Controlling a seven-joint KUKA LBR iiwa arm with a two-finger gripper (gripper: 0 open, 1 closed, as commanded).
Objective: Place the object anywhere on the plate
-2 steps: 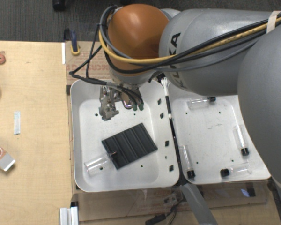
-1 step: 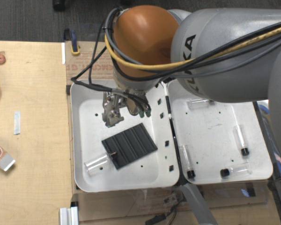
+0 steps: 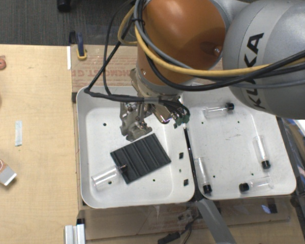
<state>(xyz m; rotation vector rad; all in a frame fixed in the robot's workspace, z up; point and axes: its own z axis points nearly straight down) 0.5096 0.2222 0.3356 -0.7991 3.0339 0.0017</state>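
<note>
A black ridged plate (image 3: 141,157) lies tilted in the middle of the left bin (image 3: 91,136). A clear plastic tube (image 3: 104,177) lies on the bin floor just off the plate's lower left corner, apart from the gripper. My gripper (image 3: 135,127) hangs under the big orange wrist joint, over the plate's upper left edge. Cables and the wrist hide part of it, and I see no object in it.
The right bin (image 3: 234,136) holds several clear tubes with black caps, such as the tube (image 3: 217,109) at the back, the tube (image 3: 261,151) at the right and the tube (image 3: 202,174) by the divider. On the wooden bench to the left lie a small wrapped block (image 3: 1,169) and a white strip (image 3: 18,133).
</note>
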